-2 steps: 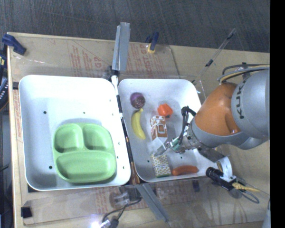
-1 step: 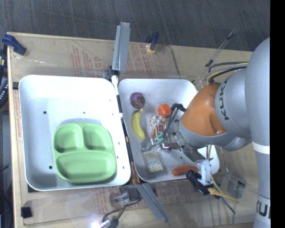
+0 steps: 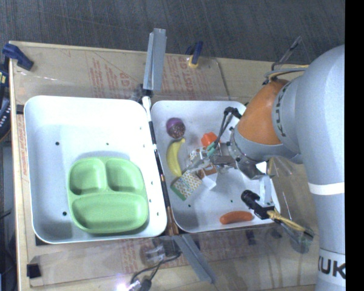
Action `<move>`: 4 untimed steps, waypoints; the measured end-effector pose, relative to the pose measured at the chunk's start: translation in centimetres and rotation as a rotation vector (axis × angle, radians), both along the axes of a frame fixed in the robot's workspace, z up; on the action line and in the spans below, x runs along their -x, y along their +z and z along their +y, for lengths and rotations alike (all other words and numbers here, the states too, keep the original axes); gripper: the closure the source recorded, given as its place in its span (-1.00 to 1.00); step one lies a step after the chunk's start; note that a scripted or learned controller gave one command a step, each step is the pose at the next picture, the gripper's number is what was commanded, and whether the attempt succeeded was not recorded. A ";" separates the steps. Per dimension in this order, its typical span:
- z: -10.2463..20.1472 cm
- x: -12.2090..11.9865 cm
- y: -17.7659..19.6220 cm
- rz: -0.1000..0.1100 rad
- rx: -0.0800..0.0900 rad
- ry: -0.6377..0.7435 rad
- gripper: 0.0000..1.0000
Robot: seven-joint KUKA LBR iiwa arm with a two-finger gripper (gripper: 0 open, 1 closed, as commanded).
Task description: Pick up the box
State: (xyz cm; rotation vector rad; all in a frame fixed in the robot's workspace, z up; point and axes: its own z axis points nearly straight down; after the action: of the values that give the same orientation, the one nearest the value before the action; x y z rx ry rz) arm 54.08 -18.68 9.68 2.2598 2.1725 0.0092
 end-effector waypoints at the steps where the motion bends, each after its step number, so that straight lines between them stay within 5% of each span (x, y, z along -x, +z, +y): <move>1: 4.1 6.0 0.0 -0.003 0.002 0.060 -1.00; 2: 1.8 2.1 4.6 0.012 -0.003 -0.189 -1.00; 3: -1.0 0.9 -0.6 0.015 -0.005 -0.232 -1.00; 4: -0.8 0.9 0.3 0.018 -0.008 -0.226 1.00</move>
State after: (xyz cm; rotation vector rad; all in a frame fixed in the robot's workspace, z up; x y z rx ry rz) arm 53.17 -19.47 9.99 2.5049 1.9141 -0.0033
